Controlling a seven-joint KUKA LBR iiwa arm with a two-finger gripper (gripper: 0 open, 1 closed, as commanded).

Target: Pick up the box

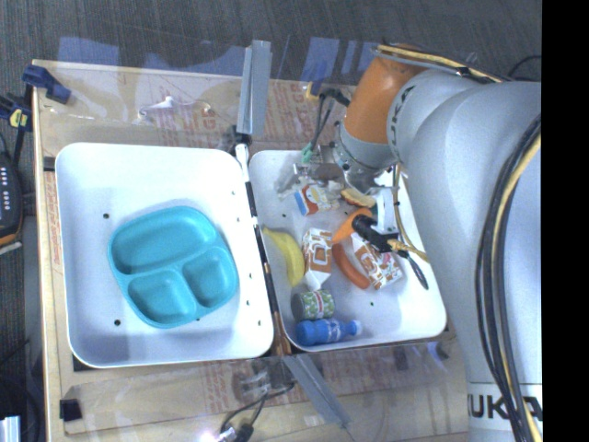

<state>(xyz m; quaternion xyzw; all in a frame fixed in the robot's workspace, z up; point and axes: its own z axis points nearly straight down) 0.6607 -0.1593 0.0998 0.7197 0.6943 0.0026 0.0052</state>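
In the camera view, the gripper (317,175) is lowered into the far end of the right bin (425,316); its opening cannot be told. The box (317,254) lies mid-bin, crowded by a banana (287,252) and bottle (324,331).

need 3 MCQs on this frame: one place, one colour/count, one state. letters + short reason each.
1. Where does the teal divided tray lie?
A. left bin
B. right bin
C. on the bench outside the bins

2. What colour is the bottle at the near edge of the right bin?
A. red
B. blue
C. green

3. How does the bottle rest?
A. upright
B. on its side
C. leaning on the arm

Answers:
1 A: the tray sits alone on the floor of the left bin.
2 B: its body and cap are blue.
3 B: its length runs flat along the bin floor, below the banana.
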